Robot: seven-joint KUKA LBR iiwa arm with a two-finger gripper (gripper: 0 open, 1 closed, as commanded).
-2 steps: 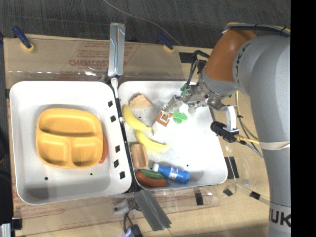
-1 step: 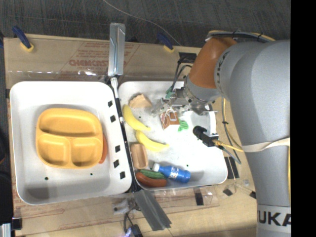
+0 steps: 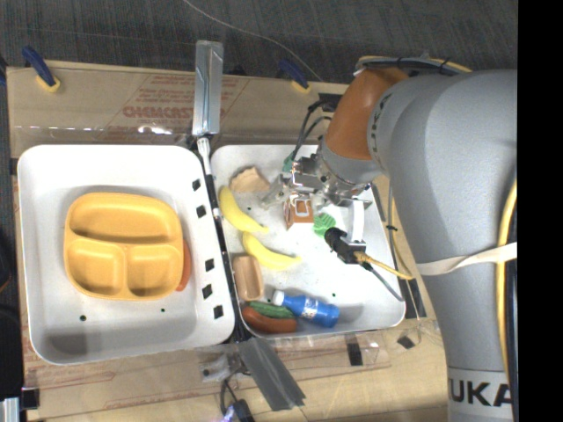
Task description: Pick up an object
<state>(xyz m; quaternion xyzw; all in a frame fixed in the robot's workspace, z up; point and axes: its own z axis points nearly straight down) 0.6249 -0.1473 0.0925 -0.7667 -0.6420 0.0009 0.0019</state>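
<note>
My gripper point(image 3: 297, 199) is low in the upper middle of the right bin point(image 3: 378, 310), with the grey arm and its orange band reaching in from the right. A small brown-orange thing point(image 3: 300, 212) sits right under it; whether it is held is unclear. Left of the gripper lie a tan bread piece point(image 3: 250, 182) and two yellow bananas point(image 3: 236, 210) point(image 3: 266, 251). A green thing point(image 3: 323, 222) lies just right of the gripper. Along the bin's front are a tan block point(image 3: 247, 276), a blue bottle point(image 3: 310, 309) and a red-brown sausage point(image 3: 270, 320).
The left bin point(image 3: 53, 323) holds a yellow compartment tray point(image 3: 123, 243) with an orange plate edge point(image 3: 185, 266) under its right side. A metal divider point(image 3: 208, 86) stands between the bins at the back. Blue clamps point(image 3: 40, 67) grip the cardboard behind.
</note>
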